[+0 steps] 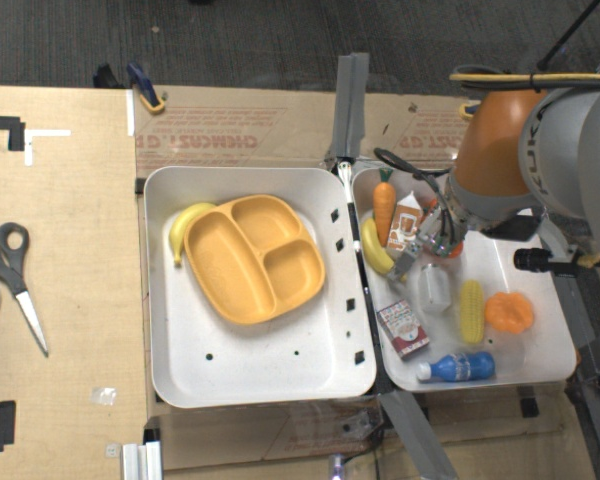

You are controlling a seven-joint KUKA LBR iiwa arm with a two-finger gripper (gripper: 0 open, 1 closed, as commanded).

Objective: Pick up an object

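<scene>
My gripper reaches down into the right bin, near its upper middle. It hovers over or touches a small red-and-white carton and a clear cup; I cannot tell which. An orange carrot and a yellow banana lie just left of it. A corn cob, an orange fruit-like toy, a red packet and a blue bottle lie lower in the bin.
The left bin holds a yellow divided plate with a second banana at its left edge. Scissors lie on the bench at far left. The arm's orange band overhangs the right bin's top.
</scene>
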